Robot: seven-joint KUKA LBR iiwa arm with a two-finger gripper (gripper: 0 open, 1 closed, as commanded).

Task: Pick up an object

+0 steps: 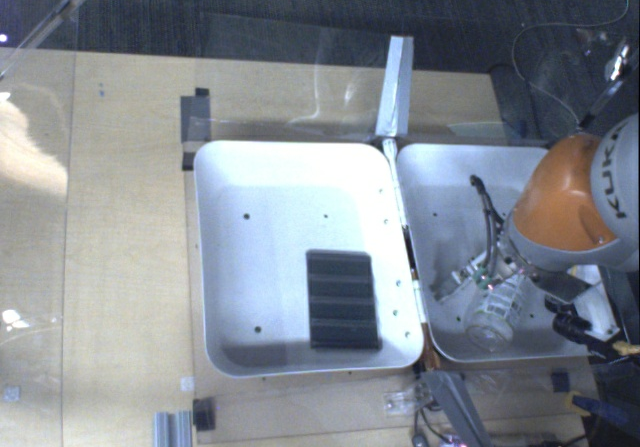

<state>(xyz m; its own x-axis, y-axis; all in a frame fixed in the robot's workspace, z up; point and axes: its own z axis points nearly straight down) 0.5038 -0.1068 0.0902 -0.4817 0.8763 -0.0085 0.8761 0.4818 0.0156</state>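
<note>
A clear plastic cup (493, 313) lies tipped on its side near the front of the right bin (440, 185), its see-through wall catching pale glints so that the white floor shows through it. Its rounded open mouth faces toward the front edge of the bin. Right over its upper end hangs the gripper (487, 278), a small cluster of dark metal parts and thin wires with a speck of green on it. From where I stand the claw sits right against the cup, but I cannot tell whether it is grasping it or released; the cup's clear body and the tangle of parts blur together there.

Above the gripper the arm (570, 205) rises as a smooth, rounded orange band capped by glossy grey casing, reaching in from the right. A thin dark cable (486, 201) curls along the bin floor beside it.

The right bin is shallow, white and round-cornered, dotted with a few small dark holes. Touching it on the left is the left bin (230, 195) of the same shape. In this one lies a black ribbed block (342, 300), rectangular, matte, with crosswise ridges, resting flat near the front.

Both bins sit on a pale wooden bench (120, 265) with a smooth grain.
</note>
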